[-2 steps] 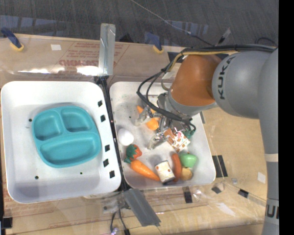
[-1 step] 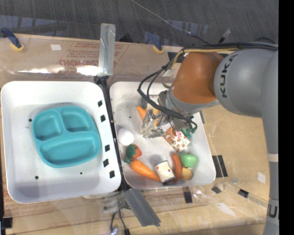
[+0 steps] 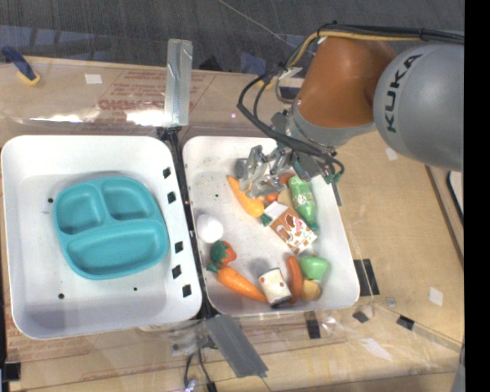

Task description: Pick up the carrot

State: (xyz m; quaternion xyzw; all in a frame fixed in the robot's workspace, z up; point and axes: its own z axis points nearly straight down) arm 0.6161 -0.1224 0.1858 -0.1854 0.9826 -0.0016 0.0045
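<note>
Carrot at near rim; end effector beyond, grip state unclear behind wrist

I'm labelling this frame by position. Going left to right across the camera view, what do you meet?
Teal divided plate → white ball → carrot at the right bin's near edge → small patterned carton → green pepper.
</note>
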